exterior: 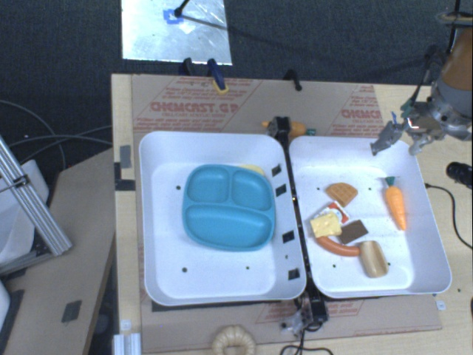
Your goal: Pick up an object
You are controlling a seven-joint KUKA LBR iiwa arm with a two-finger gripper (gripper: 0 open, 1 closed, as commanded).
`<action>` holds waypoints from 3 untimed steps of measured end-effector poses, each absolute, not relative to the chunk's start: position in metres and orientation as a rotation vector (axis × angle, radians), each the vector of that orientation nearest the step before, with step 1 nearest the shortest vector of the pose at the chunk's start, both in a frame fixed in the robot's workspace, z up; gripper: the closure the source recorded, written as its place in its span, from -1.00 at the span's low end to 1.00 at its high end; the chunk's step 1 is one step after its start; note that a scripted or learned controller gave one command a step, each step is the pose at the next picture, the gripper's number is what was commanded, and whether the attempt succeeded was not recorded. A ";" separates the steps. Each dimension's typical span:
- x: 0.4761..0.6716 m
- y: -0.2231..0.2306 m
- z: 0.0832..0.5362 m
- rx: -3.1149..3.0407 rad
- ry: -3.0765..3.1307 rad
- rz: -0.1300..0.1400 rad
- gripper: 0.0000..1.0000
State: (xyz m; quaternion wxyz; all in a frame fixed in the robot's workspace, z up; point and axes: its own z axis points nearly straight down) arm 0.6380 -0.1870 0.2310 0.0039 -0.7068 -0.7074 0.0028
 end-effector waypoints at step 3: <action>0.636 -0.177 0.140 -2.215 -2.225 0.002 -1.00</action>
